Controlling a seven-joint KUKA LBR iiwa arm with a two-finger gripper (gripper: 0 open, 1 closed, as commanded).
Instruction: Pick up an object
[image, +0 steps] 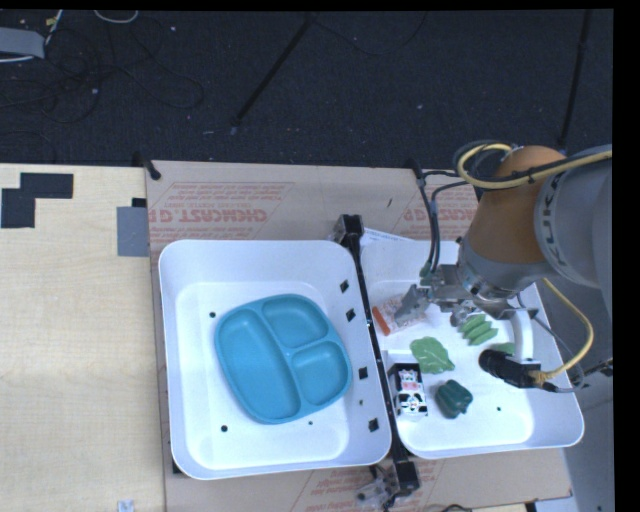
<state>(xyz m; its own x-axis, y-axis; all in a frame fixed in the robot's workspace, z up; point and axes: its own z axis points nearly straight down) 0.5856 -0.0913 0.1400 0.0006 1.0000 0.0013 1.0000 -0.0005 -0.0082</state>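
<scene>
Leftmost, a pale wooden table carries a brown cardboard sheet, on which two white bins sit side by side. The left bin holds a blue three-compartment plate, lying flat and turned at a slant. The right bin holds the small items open to picking. An orange strip lies close to the wall shared by the bins. A black-and-white box lies nearer the front edge. The hand is low over the bin's middle, just beside the orange strip; how far open it is cannot be told, and nothing is seen in its hold. A light green leaf-shaped piece lies just in front of the hand. A dark green lump rests beside the box, and a green ridged piece lies below the wrist. The grey and orange arm enters from the right.
</scene>
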